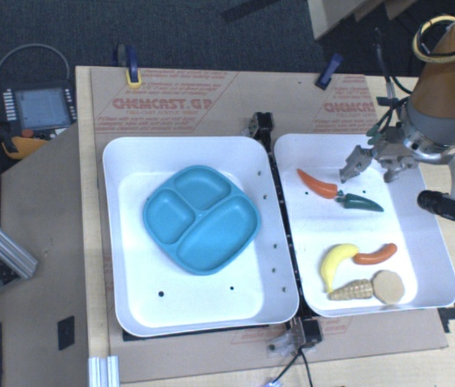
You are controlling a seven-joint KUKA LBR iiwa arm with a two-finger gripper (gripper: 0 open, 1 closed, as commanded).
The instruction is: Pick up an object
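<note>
My gripper (373,168) hangs over the far part of the right bin (429,240), its fingers spread open with nothing between them. Just left of and below it lies an orange-red chili pepper (318,185), and a green pepper (362,202) lies right under it toward the front. Near the bin's front are a yellow banana (336,264), a reddish sausage (374,254), a tan waffle cone (351,291) and a round beige cookie (389,286).
The left bin (131,272) holds a blue divided plate (202,218). A black clamp (260,124) sits at the back between the bins. The arm comes in from the upper right.
</note>
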